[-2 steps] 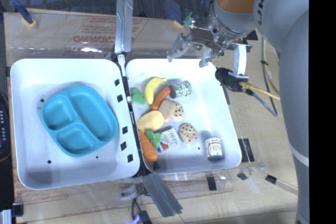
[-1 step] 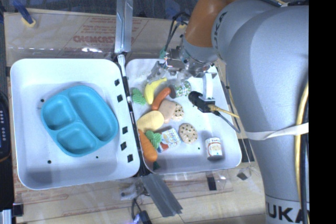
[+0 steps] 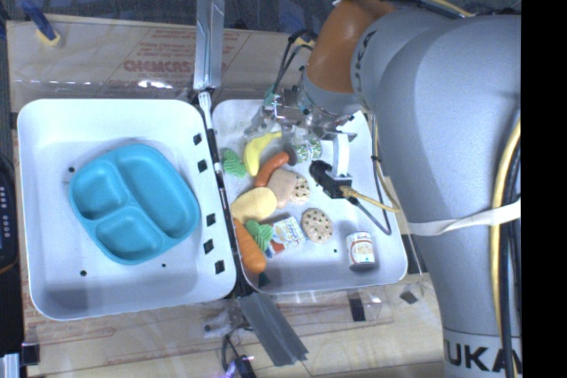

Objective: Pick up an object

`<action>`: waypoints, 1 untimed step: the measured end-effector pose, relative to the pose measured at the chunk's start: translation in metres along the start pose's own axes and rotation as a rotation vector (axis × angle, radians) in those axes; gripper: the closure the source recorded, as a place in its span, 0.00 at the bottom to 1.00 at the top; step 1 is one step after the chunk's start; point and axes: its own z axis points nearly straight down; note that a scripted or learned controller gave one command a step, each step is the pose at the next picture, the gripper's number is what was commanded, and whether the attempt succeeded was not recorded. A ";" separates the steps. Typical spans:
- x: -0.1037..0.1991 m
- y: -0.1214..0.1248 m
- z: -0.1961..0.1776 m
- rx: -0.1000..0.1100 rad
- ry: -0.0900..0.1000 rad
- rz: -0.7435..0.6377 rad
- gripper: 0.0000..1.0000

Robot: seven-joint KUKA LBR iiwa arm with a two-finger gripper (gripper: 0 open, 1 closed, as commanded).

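The gripper [image 3: 297, 130] is being held low over the far end of the right bin [image 3: 383, 266], just beside the banana [image 3: 254, 151] and sausage [image 3: 272, 167]. Jaw state cannot be told; the wrist is blocking them. Nothing is being seen gripped. Toy food is being kept clustered here: cookie [image 3: 316, 225], carrot [image 3: 250, 247], small jar [image 3: 361, 250]. The blue tray [image 3: 133, 203] is being kept apart in the left bin [image 3: 49, 124].

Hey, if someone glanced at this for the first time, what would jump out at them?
First the big grey arm with its orange band, reaching in from the right over the right bin. Then the bright blue divided tray lying alone in the left bin, against the pile of toy food in the right one.
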 end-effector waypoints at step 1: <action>-0.006 -0.014 0.026 0.038 0.003 -0.075 0.00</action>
